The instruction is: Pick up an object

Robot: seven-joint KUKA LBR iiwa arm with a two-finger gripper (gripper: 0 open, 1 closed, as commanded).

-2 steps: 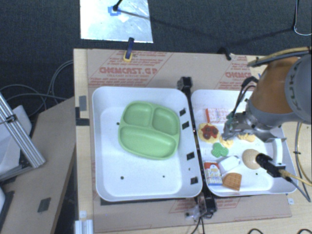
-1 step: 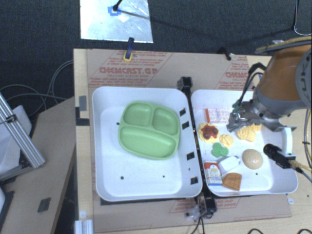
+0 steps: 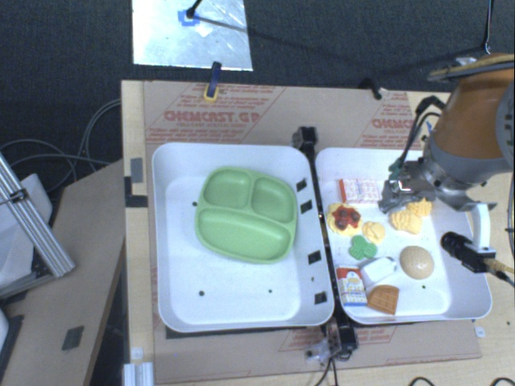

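Here, gripper [image 3: 400, 193] low over yellow toy food [image 3: 411, 215], right bin [image 3: 459, 296].

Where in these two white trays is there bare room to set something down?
The left bin has bare floor around the green plate, widest along its front edge. The right bin is crowded: toy food fills its left and middle, and the claw hangs over it. Only its front right corner looks free.

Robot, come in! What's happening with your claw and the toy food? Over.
Gripper low over right bin, jaws unclear. Yellow toy just beneath, not held. Other toys close by.
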